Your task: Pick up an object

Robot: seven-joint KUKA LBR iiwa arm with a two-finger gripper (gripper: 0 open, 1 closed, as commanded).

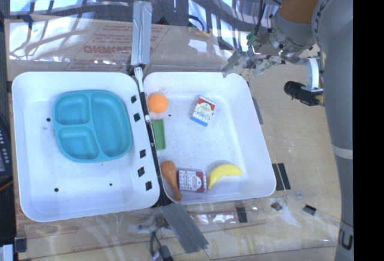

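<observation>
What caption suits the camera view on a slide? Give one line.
KUKA arm's gripper hovers at right bin's far corner; banana, orange, cartons inside; blue tray in left bin.

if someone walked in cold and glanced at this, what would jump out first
Probably the bright blue divided tray, alone in the left bin. Next, the colourful clutter in the right bin: an orange ball against its left wall, a yellow banana near the front beside a small red carton, and a blue-and-white carton in the middle. The claw hangs over that bin's far right corner.
</observation>
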